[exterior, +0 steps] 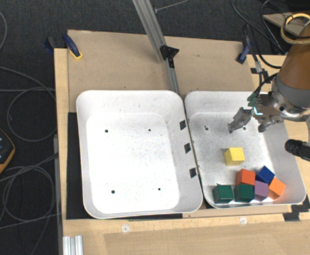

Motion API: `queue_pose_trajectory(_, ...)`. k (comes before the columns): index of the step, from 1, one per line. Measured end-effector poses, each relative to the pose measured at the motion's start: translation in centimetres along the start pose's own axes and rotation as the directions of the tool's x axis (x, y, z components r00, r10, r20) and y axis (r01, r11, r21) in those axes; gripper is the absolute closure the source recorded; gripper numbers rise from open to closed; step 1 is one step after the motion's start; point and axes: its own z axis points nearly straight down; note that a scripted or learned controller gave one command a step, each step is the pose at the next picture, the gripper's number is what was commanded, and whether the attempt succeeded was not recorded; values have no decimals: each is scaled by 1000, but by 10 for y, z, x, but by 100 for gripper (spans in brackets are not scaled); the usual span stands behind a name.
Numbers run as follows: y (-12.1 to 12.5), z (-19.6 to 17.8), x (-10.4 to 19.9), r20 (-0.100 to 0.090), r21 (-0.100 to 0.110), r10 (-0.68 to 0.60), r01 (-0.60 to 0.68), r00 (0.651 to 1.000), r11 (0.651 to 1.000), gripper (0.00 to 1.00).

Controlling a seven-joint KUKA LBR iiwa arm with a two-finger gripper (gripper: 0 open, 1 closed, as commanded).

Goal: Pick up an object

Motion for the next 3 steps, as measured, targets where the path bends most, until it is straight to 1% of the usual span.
queue_pose_trajectory(1,1,-2,0,1,-4,0,0,1000,1000,0)
queue_pose_trajectory(2,-2,61,-2,0,3,1,-1,1000,1000,0)
queue_pose_trajectory(3,5,107,-1,0,1,0,0,1000,1000,0)
